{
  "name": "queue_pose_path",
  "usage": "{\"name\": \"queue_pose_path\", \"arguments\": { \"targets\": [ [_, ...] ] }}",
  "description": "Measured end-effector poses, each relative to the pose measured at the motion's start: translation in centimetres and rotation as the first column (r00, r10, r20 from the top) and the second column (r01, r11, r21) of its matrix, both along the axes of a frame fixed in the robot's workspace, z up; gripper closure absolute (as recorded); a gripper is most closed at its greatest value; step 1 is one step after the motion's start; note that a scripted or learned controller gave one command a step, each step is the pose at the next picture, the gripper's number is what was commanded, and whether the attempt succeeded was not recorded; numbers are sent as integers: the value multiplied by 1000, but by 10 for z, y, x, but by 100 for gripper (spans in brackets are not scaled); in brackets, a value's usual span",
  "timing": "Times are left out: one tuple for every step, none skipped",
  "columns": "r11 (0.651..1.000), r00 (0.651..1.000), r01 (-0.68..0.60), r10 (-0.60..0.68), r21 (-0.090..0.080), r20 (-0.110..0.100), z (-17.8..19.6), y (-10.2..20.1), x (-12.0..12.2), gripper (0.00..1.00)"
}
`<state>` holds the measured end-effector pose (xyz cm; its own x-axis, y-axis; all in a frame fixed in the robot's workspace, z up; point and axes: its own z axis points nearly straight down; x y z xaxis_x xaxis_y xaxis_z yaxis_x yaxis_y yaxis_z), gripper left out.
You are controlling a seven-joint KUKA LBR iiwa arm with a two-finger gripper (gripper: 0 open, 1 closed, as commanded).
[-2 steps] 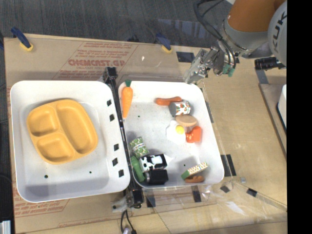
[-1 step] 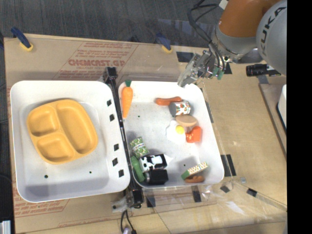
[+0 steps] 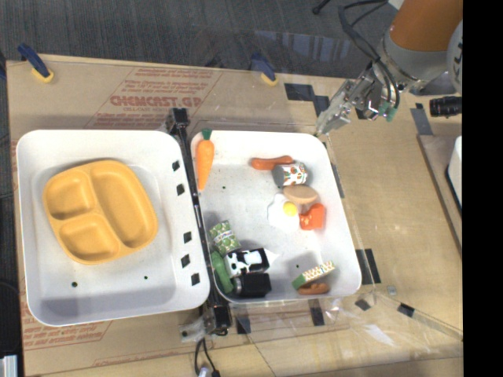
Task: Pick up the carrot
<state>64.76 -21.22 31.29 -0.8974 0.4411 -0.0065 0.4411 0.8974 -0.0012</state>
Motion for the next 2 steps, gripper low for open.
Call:
{"name": "queue_pose_path", "arguments": {
  "targets": [
    [999,999,-49,49,0,1,32,3,-1,100],
    [967,967,-253,253,-1,0,47,3,-2,100]
  ]
}}
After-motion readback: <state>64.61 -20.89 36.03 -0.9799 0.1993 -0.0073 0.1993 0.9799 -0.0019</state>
